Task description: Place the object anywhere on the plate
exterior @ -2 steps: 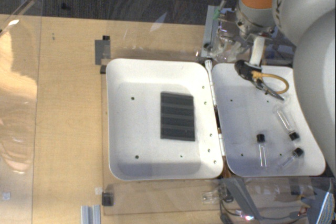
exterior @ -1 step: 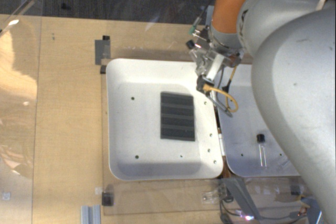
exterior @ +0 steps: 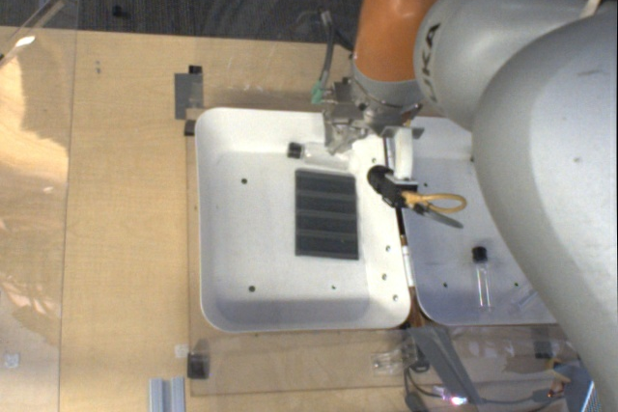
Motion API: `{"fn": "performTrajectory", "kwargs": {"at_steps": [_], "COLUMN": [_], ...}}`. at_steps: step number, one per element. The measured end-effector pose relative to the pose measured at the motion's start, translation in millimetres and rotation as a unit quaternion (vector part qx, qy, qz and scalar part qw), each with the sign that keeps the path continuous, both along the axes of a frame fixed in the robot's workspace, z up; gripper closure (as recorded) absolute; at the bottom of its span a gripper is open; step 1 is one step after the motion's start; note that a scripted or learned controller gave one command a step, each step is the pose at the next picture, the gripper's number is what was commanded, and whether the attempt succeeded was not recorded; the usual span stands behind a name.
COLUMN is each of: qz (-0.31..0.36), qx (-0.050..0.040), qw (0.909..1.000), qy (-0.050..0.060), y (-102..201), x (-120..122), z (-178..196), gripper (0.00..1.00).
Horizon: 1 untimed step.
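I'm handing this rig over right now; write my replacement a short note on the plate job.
Gripper: at the far edge of the left bin; whether it holds anything cannot be told.
Dark ribbed plate: flat in the middle of that bin, nothing on it.
Small black-tipped piece: on the bin floor just beyond the plate, beside the gripper.
Another small black-capped piece lies in the right bin.
Done: nothing placed.
Left: get an object onto the plate.
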State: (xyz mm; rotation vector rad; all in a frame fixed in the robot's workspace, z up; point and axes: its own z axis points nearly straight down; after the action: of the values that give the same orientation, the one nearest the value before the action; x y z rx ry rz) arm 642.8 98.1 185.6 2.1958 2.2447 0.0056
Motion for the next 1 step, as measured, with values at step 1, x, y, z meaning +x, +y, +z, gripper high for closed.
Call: {"fn": "performTrajectory", "kwargs": {"at_steps": [1], "qz": [-0.055], "qx": [0.0002], "qw": [0.9985], "qy": [0.001], "y": [77.1], "x": [14.4], "z": [-59.4], "gripper": [1.00]}}
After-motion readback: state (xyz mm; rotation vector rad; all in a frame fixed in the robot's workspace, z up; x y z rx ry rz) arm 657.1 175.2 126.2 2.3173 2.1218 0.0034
